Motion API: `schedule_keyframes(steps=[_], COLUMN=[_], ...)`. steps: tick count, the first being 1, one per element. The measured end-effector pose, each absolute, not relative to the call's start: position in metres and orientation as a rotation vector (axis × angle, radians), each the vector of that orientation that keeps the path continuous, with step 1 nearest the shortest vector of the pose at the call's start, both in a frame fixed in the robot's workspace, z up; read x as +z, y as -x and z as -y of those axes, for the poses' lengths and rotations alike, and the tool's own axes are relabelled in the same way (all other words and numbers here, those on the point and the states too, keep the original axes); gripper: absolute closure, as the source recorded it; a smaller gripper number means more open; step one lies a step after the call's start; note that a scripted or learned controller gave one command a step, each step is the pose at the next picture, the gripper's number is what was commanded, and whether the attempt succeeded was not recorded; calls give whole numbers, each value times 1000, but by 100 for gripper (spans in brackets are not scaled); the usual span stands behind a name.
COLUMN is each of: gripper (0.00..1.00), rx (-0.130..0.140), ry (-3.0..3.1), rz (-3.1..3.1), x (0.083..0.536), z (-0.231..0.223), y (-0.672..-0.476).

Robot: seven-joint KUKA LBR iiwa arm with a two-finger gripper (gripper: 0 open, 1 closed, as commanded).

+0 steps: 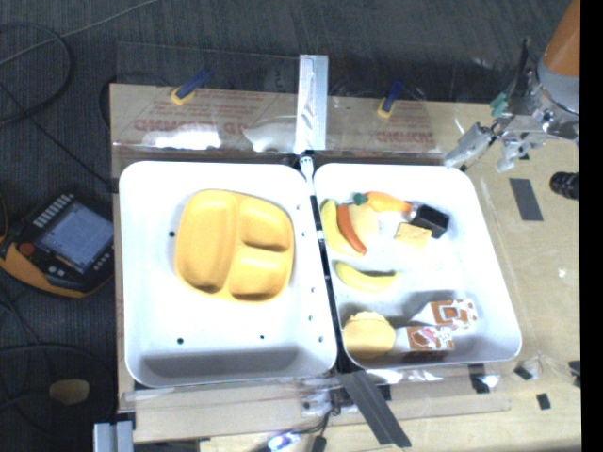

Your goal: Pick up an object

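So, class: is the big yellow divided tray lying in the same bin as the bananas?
No. The yellow tray lies in the left bin, while the bananas lie in the right bin.

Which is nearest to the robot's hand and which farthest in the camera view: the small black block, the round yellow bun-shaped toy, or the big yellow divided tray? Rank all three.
Measured from the hand at upper right:
1. Small black block, upper part of the right bin.
2. Round yellow bun-shaped toy, front of the right bin.
3. Big yellow divided tray, in the left bin.
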State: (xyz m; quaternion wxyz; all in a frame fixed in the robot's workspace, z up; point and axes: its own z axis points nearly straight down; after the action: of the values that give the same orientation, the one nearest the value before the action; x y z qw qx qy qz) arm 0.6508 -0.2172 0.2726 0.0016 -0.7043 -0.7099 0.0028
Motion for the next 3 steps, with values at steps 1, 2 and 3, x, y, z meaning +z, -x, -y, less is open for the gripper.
schedule_keyframes(steps=[1, 2, 3], gripper=[0, 0, 0], rx=[8, 13, 9], ry=[2151, 2553, 2278], rz=[2283, 1825, 2156], x=[186, 268, 166], z=[169, 160, 145], y=[-627, -550, -617])
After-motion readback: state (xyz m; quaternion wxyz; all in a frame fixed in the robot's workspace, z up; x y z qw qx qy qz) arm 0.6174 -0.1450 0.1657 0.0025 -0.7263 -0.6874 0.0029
